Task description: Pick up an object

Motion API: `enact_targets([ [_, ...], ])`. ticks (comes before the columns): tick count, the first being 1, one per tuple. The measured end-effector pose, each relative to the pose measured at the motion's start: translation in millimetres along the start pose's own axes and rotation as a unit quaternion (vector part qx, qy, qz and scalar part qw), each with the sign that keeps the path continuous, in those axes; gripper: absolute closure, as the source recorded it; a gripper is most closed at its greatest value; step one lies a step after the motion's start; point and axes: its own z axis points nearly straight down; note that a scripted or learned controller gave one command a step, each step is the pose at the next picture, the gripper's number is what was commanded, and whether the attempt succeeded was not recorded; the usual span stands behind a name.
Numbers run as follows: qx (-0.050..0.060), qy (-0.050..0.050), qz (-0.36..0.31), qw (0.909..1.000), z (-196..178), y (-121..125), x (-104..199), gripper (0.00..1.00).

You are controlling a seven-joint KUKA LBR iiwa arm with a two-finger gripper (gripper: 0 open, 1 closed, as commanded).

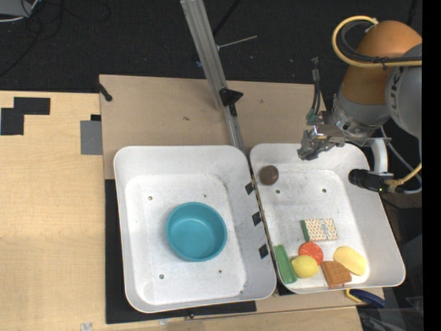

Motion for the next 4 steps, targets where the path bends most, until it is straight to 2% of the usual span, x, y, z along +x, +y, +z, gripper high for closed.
enact_targets([
  [1,0.0,0.0,0.0,1.0,-14,-10,51,1.0],
  [3,0.0,0.0,0.0,1.0,-3,-21,151,1.0],
  [4,-0.001,0.0,0.0,1.0,-20,-24,203,1.0],
])
